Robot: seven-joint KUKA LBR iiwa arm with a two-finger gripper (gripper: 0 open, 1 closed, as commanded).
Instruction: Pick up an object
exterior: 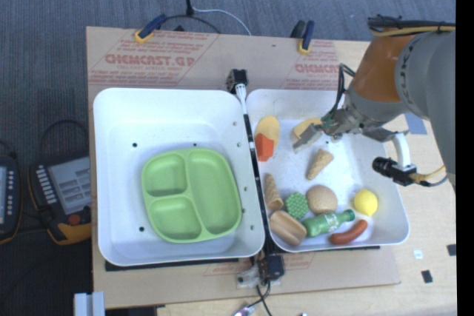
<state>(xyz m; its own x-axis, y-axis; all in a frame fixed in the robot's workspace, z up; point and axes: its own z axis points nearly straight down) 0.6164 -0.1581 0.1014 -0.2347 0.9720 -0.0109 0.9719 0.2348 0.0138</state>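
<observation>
The right bin (pixel 385 192) holds several toy foods. My gripper (pixel 304 135) hangs low over its upper middle, reaching in from the right. A pale yellow wedge (pixel 301 129) lies right at its tip; I cannot tell whether they touch. Just left of it sits a yellow and orange piece (pixel 266 138), and below it a tan cone (pixel 319 163). Toward the front lie a round bun (pixel 321 197), a green waffled piece (pixel 297 204), a lemon (pixel 365 202), a green bottle (pixel 330 221), a red sausage (pixel 348 233), a brown roll (pixel 287 227) and a bread stick (pixel 272 192).
The left bin (pixel 118 129) holds a green divided plate (pixel 191 194). The wall between the two bins (pixel 250 159) runs just left of the yellow and orange piece. Clamps (pixel 150 27) and cables sit at the board's far edge. The arm's wrist (pixel 378 78) looms over the right bin's far right corner.
</observation>
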